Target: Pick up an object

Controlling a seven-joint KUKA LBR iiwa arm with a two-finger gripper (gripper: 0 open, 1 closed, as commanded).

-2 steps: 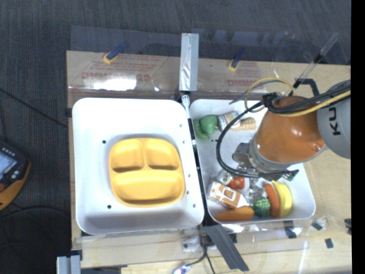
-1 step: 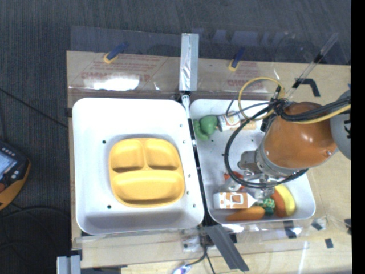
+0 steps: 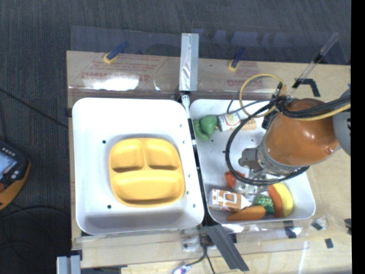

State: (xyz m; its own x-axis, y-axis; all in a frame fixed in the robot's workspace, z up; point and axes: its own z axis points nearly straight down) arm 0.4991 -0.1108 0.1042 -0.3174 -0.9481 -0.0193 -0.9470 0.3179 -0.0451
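Camera view looks down on the bench (image 3: pixel 85 61) with two white bins side by side. The left bin (image 3: pixel 91 153) holds one yellow divided tray (image 3: pixel 147 170). The right bin (image 3: pixel 302 207) holds the loose items, and the arm hangs over its middle, the orange band (image 3: pixel 299 133) covering much of it. The tool (image 3: pixel 248 178) sits low under the wrist, just above the cluster at the bin's near edge — whether it is wide or narrow I cannot tell, since the wrist hides it.

The likeliest targets lie just toward the near edge from the tool: one small printed carton (image 3: pixel 228 199), one carrot (image 3: pixel 246 213) lying with its long axis roughly along that edge, one yellow and orange toy fruit (image 3: pixel 283 200), and a red piece (image 3: pixel 230 179) beside the tool. One green toy (image 3: pixel 206 125) and one small bottle (image 3: pixel 235 119) sit well apart, at the far end of the bin.
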